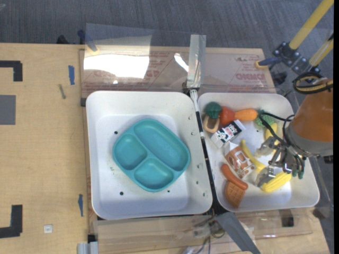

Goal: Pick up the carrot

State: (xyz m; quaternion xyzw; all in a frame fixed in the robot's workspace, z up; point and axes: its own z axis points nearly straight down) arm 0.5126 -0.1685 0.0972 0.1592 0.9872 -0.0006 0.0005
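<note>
The carrot [246, 114] is orange with a green leafy end and lies near the back of the right bin [306, 194], beside a red-orange vegetable [228, 115]. My gripper [265, 164] hangs over the front right part of that bin, well in front of the carrot and apart from it. Its fingers [263, 149] stand open and point left, with nothing held between them. A yellow corn cob [277, 182] lies just under the lower finger.
The right bin also holds a green broccoli [213, 109], a small carton [229, 132], a banana [249, 153], a sausage [233, 174] and a waffle cone [234, 193]. In the left bin [100, 142] sits a teal divided plate [151, 153].
</note>
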